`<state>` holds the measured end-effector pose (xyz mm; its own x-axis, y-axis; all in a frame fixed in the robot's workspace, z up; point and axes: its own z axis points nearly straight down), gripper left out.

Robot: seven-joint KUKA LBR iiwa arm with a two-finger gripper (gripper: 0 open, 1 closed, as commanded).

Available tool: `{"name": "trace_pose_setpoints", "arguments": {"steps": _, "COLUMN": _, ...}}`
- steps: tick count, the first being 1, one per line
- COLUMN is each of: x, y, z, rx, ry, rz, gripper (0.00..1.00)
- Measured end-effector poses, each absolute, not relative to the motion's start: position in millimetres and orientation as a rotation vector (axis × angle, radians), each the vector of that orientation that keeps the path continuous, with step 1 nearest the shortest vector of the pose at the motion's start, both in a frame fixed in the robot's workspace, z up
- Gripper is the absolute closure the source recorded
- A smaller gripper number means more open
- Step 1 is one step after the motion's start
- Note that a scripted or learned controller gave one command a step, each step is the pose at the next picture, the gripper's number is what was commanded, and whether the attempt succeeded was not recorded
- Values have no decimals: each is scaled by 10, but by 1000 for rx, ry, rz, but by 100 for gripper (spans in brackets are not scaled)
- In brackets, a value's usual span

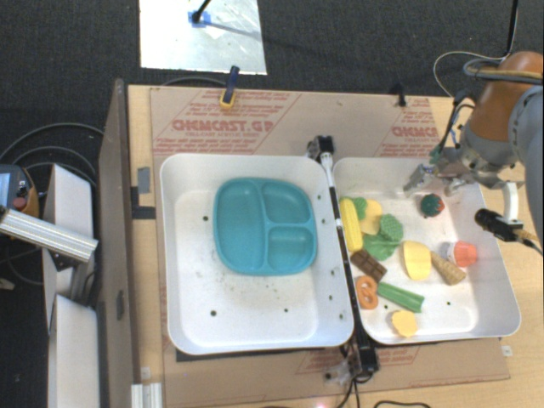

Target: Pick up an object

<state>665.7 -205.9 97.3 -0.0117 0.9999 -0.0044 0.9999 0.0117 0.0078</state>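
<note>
Above the right bin (pixel 476 313) (far edge) — the gripper (pixel 439 179), possibly empty.

Two bins side by side on bench: left bin (pixel 183 253) holds a divided tray (pixel 263 226), about centre, slightly toward far side. Right bin (pixel 501 304) holds toy food, mostly in its left half & middle: corn cob (pixel 350 223) along left wall, leafy piece (pixel 387 232) just right of it, choc bar (pixel 369 264) & pretzel (pixel 366 291) nearer front, long veg (pixel 399 296) right of pretzel, cone (pixel 448 268) further right. Gripper (pixel 439 177) over far right corner, small ball (pixel 432 205) just in front of it.
</note>
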Motion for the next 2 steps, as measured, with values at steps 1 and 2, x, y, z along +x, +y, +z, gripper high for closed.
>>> {"name": "trace_pose_setpoints", "arguments": {"steps": 1, "x": 6422, "y": -2064, "z": 1002, "rx": 2217, "ry": 2222, "rz": -1, "gripper": 0}}
{"name": "trace_pose_setpoints", "arguments": {"steps": 2, "x": 6454, "y": -2070, "z": 1145, "rx": 2208, "ry": 2219, "rz": 7, "gripper": 100}}
